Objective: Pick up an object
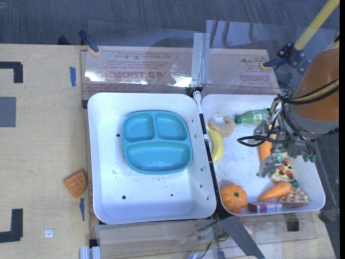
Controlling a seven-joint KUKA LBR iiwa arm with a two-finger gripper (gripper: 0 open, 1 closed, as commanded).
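Clearly the pincer [271,163] hung low in the right bin [318,198], among crowded toy food; whether it was spread or pinching, I could not tell. At its 6 o'clock lay a smooth tapered carrot [275,190], at 8 o'clock a round glossy pumpkin [234,197]. I judged the risk was slipping; hard curved plastic could roll away, or neighbours could be pushed.
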